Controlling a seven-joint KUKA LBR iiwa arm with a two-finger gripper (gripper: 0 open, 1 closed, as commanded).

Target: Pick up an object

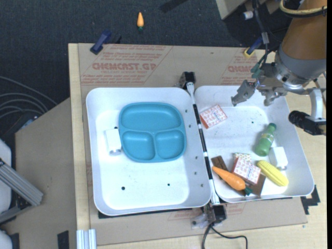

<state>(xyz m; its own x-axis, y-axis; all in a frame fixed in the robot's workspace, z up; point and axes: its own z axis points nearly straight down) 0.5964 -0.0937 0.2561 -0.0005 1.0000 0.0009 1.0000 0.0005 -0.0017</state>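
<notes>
My gripper (256, 96) hangs over the far part of the right bin (305, 160), its two fingers spread apart and open, nothing between them. In that bin lie a red-and-white checked packet (213, 116) to the gripper's lower left and a green bottle (265, 139) below it. Along the bin's near side sit a white block (280, 157), a yellow corn cob (272, 173), a red-patterned box (247, 168), an orange carrot (231, 179) and a brown bar (218, 162).
The left bin (98, 180) holds a blue divided plate (152, 131) and a small white piece (112, 140). A black divider clip (187, 79) joins the bins at the far end. A blue clamp (101, 42) and a tiny carrot (140, 19) lie beyond the bench.
</notes>
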